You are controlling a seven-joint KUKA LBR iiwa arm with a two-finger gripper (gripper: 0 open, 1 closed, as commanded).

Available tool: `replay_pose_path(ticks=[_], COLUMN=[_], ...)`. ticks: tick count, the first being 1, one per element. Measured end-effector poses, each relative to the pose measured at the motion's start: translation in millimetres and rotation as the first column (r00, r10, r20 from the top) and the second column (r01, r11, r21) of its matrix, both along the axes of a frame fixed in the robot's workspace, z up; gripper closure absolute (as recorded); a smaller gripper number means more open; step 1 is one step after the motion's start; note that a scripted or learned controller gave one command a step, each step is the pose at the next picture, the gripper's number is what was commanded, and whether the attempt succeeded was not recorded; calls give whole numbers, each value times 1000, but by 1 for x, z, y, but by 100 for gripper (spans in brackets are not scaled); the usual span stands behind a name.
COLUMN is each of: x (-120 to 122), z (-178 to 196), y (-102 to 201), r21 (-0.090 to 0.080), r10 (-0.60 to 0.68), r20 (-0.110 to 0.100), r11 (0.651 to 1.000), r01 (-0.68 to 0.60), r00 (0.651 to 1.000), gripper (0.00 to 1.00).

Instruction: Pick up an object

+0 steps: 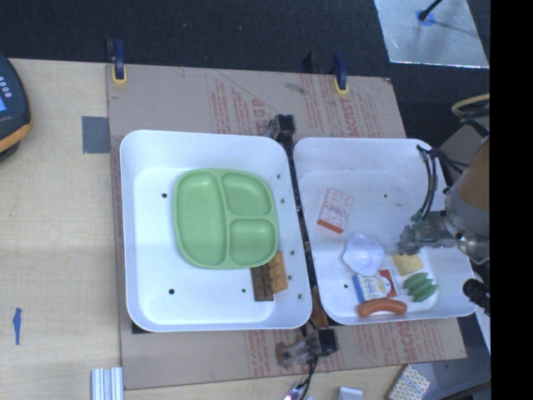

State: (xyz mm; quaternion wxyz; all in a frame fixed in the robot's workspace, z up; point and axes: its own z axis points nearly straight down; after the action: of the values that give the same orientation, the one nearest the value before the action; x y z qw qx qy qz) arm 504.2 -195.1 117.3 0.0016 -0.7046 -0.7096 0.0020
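A: Task items first. Where do the loose objects lie?

B: All in the right bin (pixel 366 152), toward its near right corner. A yellow block (pixel 407 262) lies just under the end effector (pixel 414 242). Beside it, nearer the bin's right wall, a green pea pod (pixel 420 287). At the front rim, a hot dog (pixel 383 308); touching it from behind, a small blue-and-white carton (pixel 372 287). A clear plastic cup (pixel 363 254) lies just behind the carton. Further back, apart from the rest, a red-and-white packet (pixel 335 210) lies flat.

A: End effector state?

B: Cannot tell. It hangs low over the yellow block, at or very near it; contact is not resolvable, and nothing is visibly held.

A: The arm?

B: The arm (pixel 466 198) comes in over the right bin's right wall, cables looped above the wrist.

A: Left bin?

B: The left bin (pixel 141 223) holds a green divided plate (pixel 225 217), three compartments, about centre. A brown waffle-like bar (pixel 270 277) lies just beside the plate's near right edge.

A: Surroundings?

B: Both bins sit side by side on a cardboard sheet (pixel 250 98), fixed at its far edge by two clamps (pixel 118 61), on a pale wood tabletop (pixel 50 248).
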Motion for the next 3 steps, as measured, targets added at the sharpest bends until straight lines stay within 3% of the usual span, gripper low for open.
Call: replay_pose_path(ticks=[1, 2, 3], x=[0, -24, -24], z=[0, -21, -10], y=[0, 13, 11], r21=[0, -5, -6], r10=[1, -3, 1], r20=[0, 17, 17], r11=[1000, 1000, 1000], r01=[-1, 3, -1], r00=[1000, 1000, 1000], gripper=[0, 0, 100])
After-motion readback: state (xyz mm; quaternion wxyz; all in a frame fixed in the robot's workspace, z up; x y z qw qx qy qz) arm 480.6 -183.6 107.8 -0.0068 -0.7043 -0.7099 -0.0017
